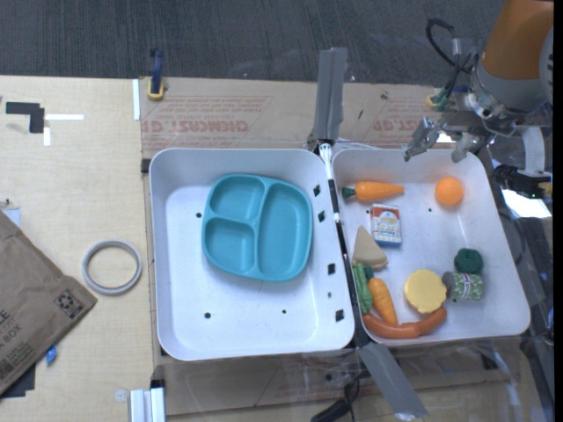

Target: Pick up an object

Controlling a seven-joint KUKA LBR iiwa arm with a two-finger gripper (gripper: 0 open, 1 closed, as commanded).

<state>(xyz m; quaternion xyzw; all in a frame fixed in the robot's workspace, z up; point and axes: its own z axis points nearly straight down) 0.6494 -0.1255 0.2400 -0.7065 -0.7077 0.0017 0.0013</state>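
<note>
The arm (pixel 515 42) comes in from the upper right, and its pincer (pixel 437 145) hangs over the far rim of the right bin (pixel 510 271), with its two fingers spread apart and nothing between them. One dark fingertip (pixel 413 152) sits just above the bin's back edge, left of the orange ball (pixel 449 192), which lies near the far right corner of that bin, apart from the pincer. Along the back of the same bin a carrot (pixel 374 191) lies sideways, and just below it stands a small carton (pixel 385 224) with a red top. Nearer the middle a tan wedge (pixel 369 249) leans against the left wall, with a green strip (pixel 360 287) and a second, smaller carrot (pixel 383 299) below it. A yellow disc (pixel 425 290) rests beside a small can (pixel 464 286), a dark green ball (pixel 468 259) sits just above the can, and a reddish sausage (pixel 405 326) curves along the near edge. The left bin (pixel 176 306) holds a teal divided plate (pixel 259 228) lying flat near its middle. On the desk (pixel 62 200) to the left lie a roll of tape (pixel 112 265) and a brown cardboard box (pixel 31 306), well apart from both bins.
</note>
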